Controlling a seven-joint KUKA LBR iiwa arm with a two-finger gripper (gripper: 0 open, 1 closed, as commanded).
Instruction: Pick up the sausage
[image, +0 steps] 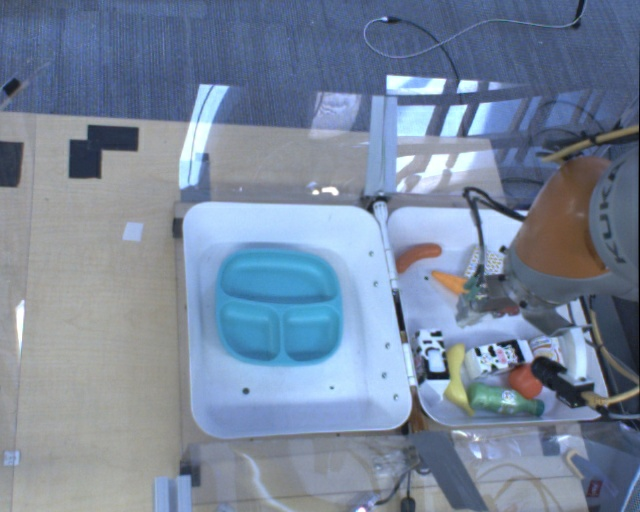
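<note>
You see the sausage (418, 256) lying in the right bin (425, 400), near its upper left corner, close to the divider between the two bins and touching nothing else. Your arm (565, 235) comes in from the right, and its pincer (483, 297) hangs low over the middle of that bin, down and to the right of the sausage and apart from it. From this angle you cannot tell whether the pincer is parted or closed. A small carrot (449, 282) lies between the sausage and the pincer. Toward the bin's near edge sit a yellow banana (456, 379), a green bottle (505, 401) and a red tomato (524, 380). The left bin (290, 420) carries a teal divided plate (279, 305) at its middle, all on your pale tabletop (90, 330).
</note>
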